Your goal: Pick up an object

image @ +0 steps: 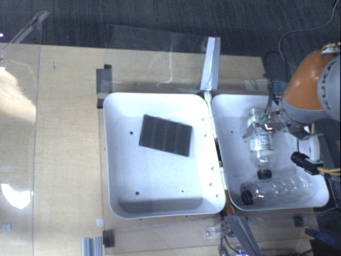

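In the right bin (234,111) a clear plastic bottle (261,149) lies lengthwise, its black cap (264,173) pointing toward the front. My gripper (262,122) hangs over the far end of this bottle, touching or very close to it. The wrist hides how the two meet. A second clear bottle (277,188) lies across the front of the same bin, with its black cap (246,197) at the left. A flat black ribbed rectangle (165,135) rests in the left bin (120,159), toward the back.
The two bins meet at a raised rim (215,143) with a metal bar (210,71) behind it. The grey and orange arm (314,87) covers the right bin's back right corner. Wooden bench (58,143) spreads to the left.
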Motion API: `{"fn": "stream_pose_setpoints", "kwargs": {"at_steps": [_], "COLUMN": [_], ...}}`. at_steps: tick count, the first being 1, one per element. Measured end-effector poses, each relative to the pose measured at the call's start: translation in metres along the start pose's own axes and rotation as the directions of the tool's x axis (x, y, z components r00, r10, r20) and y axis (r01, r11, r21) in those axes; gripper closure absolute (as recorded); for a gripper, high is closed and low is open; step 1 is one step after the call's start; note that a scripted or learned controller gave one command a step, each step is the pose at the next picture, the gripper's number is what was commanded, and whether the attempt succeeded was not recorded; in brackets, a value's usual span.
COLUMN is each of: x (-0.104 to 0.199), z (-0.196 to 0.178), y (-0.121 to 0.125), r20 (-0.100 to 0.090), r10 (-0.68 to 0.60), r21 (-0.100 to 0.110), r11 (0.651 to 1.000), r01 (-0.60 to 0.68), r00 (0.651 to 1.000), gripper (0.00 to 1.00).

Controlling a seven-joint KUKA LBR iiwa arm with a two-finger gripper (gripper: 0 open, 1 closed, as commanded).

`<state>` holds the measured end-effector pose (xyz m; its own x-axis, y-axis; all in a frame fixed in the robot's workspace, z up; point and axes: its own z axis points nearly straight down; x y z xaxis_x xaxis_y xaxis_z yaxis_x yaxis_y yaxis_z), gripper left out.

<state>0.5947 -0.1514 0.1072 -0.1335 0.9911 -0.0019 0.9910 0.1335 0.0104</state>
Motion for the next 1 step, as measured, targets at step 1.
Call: {"fn": "stream_pose_setpoints", "kwargs": {"at_steps": [1], "x": [0.0603], "z": [-0.0864], "y": [0.053], "r20": [-0.001], "r10": [-0.019], "r21": [0.004], "r11": [1.0], "r01": [0.019], "r00": [1.0], "gripper": [1.0]}}
